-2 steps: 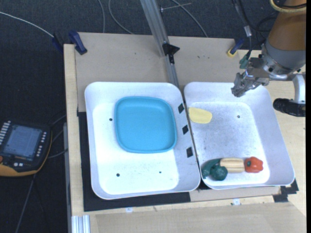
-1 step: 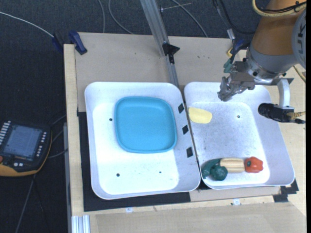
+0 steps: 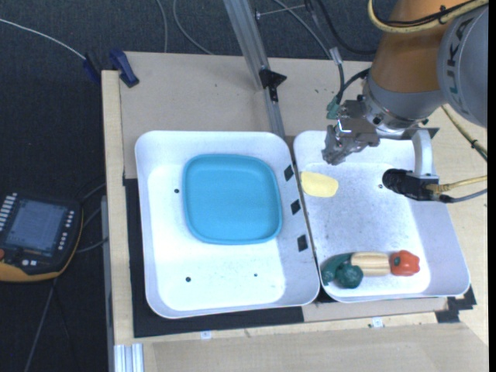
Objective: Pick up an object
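Observation:
In the right bin (image 3: pixel 442 239) a pale yellow object (image 3: pixel 318 184) lies near the far left side. Along the near wall sit a dark green object (image 3: pixel 342 273), a tan cylinder (image 3: pixel 370 263) and a red object (image 3: pixel 404 263), packed side by side. My gripper (image 3: pixel 338 152) hangs over the bin's far left corner, just above and to the right of the yellow object, with nothing seen between its fingers.
The left bin (image 3: pixel 155 231) holds a light blue square plate (image 3: pixel 232 198). A metal pole (image 3: pixel 252 45) slants up from between the bins. A black camera unit (image 3: pixel 407 183) juts from the wrist over the right bin. Cables lie on the dark floor behind.

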Motion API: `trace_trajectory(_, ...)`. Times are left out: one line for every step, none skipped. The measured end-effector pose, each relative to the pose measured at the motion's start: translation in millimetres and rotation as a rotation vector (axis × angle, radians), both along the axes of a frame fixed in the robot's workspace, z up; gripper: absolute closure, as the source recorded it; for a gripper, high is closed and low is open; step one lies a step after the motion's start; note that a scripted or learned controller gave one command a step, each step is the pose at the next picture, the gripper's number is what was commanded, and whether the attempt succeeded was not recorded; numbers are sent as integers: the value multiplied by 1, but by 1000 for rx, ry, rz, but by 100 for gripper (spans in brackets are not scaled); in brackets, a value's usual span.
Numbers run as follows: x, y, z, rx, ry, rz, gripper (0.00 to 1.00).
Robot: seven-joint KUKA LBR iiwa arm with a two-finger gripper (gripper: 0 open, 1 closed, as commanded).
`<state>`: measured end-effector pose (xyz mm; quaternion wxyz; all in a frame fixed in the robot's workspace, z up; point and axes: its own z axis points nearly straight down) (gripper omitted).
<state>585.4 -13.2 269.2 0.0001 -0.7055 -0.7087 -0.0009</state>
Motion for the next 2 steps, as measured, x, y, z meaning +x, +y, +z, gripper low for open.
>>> trace_trajectory(-12, 40, -6, 0, 1, -1, 100)
trace_trajectory(-22, 89, -3, 0, 1, 0, 100)
